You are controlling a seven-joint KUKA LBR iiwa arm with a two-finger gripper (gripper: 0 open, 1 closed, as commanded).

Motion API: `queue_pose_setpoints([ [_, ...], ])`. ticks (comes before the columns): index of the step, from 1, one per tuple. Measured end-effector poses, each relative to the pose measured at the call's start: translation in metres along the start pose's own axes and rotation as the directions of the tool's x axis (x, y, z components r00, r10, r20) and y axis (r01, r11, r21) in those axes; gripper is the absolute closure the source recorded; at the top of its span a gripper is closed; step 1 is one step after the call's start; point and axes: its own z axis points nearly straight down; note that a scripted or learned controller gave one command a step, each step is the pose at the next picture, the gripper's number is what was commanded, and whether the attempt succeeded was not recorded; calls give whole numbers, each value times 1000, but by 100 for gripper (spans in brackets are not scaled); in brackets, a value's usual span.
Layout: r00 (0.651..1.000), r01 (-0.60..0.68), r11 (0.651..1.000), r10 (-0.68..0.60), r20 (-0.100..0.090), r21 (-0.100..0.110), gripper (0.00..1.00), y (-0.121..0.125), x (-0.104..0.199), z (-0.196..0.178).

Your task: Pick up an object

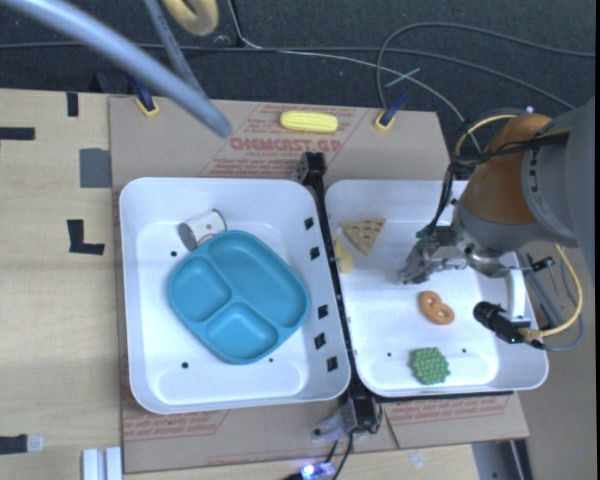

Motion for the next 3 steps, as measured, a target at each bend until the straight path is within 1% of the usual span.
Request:
queue_pose_setpoints([
  [2, 1000, 0, 1000, 0, -2, -3, 100, 10, 9, -123],
  [3, 1000, -1, 1000, 1, -3, 3, 100, 10, 9, -120],
])
